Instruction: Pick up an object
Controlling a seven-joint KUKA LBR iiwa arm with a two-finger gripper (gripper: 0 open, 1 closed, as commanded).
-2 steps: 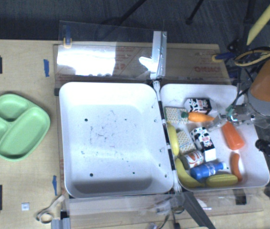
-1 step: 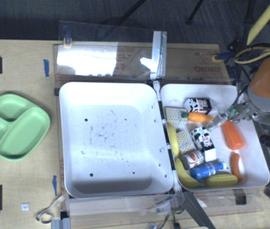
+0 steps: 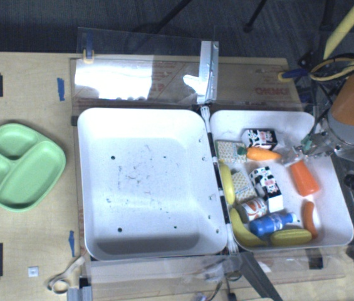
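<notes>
The arm's fingers [image 3: 307, 145] are hanging over the right-hand bin [image 3: 346, 221], near its far right part, and whether they are spread or pressed together I cannot tell, since the metal tips are blurring into the white bin floor; nothing is visibly sitting between them. Just below the fingers an orange block-shaped piece [image 3: 304, 177] is lying on the bin floor, close to them but whether touching I cannot tell. To the left of the fingers an orange carrot-like piece [image 3: 264, 155] is lying crosswise, and just beyond it a small black-and-white carton [image 3: 259, 137] is resting. Farther left and nearer the camera than the fingers, a second black-and-white carton [image 3: 265, 182] is lying beside a yellow banana [image 3: 227, 184] that is running along the bin's left wall. Well below the fingers, at the near edge of the bin, a blue bottle [image 3: 271, 223] is lying just above a green pickle-shaped piece [image 3: 291, 236], with a small orange sausage-shaped piece [image 3: 309, 217] standing off to their right. The left-hand bin [image 3: 142, 174] is sitting well to the left of the fingers, and farthest left a green divided plate [image 3: 17, 166] is resting on the wooden surface [image 3: 20, 243].
</notes>
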